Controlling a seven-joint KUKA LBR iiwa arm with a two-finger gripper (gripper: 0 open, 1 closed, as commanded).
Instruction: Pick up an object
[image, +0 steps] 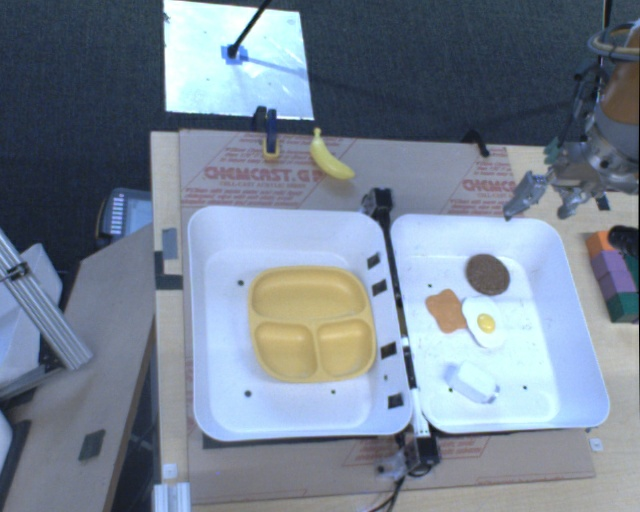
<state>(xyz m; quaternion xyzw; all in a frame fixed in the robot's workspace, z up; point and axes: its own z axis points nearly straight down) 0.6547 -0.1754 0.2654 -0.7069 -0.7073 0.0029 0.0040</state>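
Camera view: end effector (545, 190) spread wide (holding nothing) above right bin (570, 300), burger patty (487, 273) below.

The gripper (545, 196) hangs at the upper right, fingers spread apart, holding nothing.

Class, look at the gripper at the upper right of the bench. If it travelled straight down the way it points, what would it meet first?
Probably the far rim of the right bin, or its bare floor just inside, as the gripper hangs above that edge. Depth is unclear from this slanted view.
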